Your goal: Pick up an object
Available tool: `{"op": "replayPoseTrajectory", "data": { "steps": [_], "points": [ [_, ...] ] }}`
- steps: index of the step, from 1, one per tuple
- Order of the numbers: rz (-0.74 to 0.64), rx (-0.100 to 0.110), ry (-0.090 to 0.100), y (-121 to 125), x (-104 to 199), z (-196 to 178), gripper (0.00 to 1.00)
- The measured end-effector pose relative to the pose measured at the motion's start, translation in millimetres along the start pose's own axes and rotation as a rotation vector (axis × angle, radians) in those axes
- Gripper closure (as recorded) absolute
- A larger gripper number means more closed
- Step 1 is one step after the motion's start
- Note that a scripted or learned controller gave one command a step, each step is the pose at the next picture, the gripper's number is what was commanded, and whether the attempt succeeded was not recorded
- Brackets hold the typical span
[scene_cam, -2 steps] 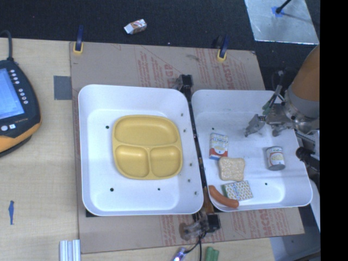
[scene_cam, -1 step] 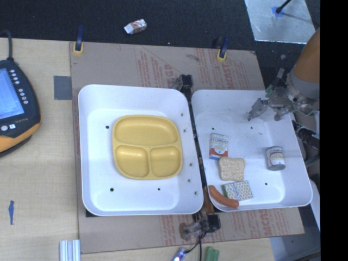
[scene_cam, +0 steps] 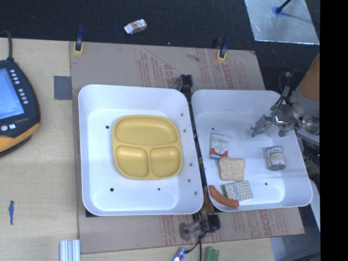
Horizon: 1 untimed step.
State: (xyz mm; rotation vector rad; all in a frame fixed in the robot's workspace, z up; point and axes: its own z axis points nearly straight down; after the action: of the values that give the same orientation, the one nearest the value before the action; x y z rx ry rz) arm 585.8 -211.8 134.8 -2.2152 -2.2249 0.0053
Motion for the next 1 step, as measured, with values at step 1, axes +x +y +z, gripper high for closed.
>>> {"op": "replayPoseTrajectory", "data": {
  "steps": [1],
  "points": [
    [-0.001, 0.0, 0.0, -54.0, 0.2, 43.4, 0.0]
  ]
}}
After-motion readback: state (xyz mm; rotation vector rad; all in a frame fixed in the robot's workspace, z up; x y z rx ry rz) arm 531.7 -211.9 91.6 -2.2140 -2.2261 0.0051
